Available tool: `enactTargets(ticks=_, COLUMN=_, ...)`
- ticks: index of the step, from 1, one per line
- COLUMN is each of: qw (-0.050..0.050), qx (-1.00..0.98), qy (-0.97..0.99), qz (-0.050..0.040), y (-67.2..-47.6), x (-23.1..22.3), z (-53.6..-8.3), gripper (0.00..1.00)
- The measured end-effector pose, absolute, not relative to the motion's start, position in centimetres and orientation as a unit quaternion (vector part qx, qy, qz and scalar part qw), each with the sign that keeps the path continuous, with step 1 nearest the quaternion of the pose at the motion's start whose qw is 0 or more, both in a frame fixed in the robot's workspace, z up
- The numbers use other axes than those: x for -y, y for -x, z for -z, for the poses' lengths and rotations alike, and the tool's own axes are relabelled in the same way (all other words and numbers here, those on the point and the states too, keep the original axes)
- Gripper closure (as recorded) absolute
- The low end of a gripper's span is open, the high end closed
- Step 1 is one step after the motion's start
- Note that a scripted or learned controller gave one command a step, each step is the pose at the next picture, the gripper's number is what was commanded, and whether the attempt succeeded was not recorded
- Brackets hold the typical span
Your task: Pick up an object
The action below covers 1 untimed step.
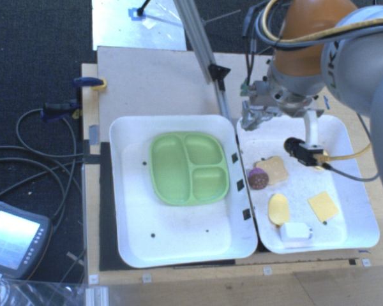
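Dark carpet surrounds my bench, with two white bins side by side on its top. From my console I see the gripper [254,118] hanging over the far left corner of the right bin [357,222], close to the wall it shares with the left bin [134,234]. Whether it is open or closed I cannot tell from this slant; nothing visible sits in it.

Working outward, the closest candidates lie nearer the camera: a dark purple round piece [258,179] touching a tan slice [274,168]. Beyond them sit a yellow oval piece [278,208], a yellow square slice [323,206] and a small white block [296,230] by the near wall. A green divided plate [188,169] lies in the left bin.

I judge the purple piece the likeliest target: almost directly toward the camera from the claw, with no long axis to align to.
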<state>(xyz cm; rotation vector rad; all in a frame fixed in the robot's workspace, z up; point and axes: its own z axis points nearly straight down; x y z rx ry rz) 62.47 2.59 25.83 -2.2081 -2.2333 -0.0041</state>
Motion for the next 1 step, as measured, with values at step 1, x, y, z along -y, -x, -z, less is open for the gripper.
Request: enactTargets(ticks=1, qw=0.001, qx=0.711, qy=0.703, qz=0.0007, y=-61.35, x=-7.28, z=-25.75, gripper=1.0)
